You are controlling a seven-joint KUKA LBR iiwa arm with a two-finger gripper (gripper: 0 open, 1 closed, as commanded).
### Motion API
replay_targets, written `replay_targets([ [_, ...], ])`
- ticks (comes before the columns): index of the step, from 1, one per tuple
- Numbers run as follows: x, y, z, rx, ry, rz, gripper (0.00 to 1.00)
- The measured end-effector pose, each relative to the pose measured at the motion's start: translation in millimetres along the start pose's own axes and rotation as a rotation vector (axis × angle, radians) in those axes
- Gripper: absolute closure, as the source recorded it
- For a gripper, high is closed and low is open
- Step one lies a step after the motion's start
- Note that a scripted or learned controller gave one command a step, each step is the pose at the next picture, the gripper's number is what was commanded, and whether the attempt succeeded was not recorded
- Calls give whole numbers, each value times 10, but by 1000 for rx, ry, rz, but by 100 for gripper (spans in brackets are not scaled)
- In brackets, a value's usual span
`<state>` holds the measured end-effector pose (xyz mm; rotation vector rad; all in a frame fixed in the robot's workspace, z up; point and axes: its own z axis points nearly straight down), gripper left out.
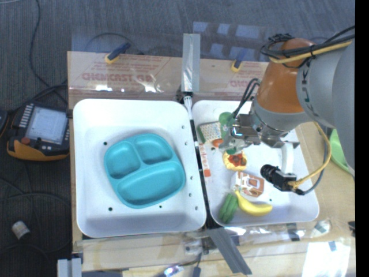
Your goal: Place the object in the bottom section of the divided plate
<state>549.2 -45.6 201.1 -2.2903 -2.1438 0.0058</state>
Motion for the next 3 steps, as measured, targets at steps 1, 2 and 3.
replay_targets([
  [1, -423, 91, 195, 0, -3, 32, 100],
  [2, 930, 388, 195, 0, -2, -147, 100],
  [3, 928, 389, 193, 0, -2, -147, 0],
])
